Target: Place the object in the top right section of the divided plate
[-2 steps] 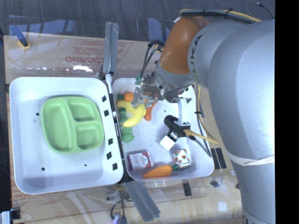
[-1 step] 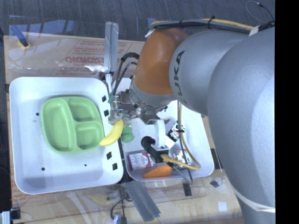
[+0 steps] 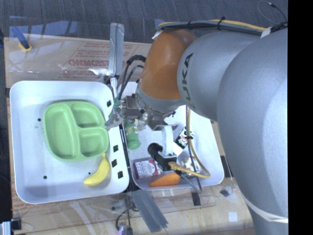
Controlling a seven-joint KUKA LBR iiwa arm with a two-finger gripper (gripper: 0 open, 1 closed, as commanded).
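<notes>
A light green divided plate point(image 3: 76, 130) is seen lying flat in the left white bin point(image 3: 29, 180), toward its upper middle. Three sections are shown: one long section along its left side and two smaller ones on its right. All three are seen bare. A yellow banana point(image 3: 99, 173) is laid in the same bin, just below the plate's lower right edge.

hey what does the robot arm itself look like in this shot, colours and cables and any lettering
A bulky smooth grey arm with a rounded orange band above the wrist and dark KUKA lettering on the shell. Black and yellow cables run along its top; black cables loop near the metal gripper.
</notes>
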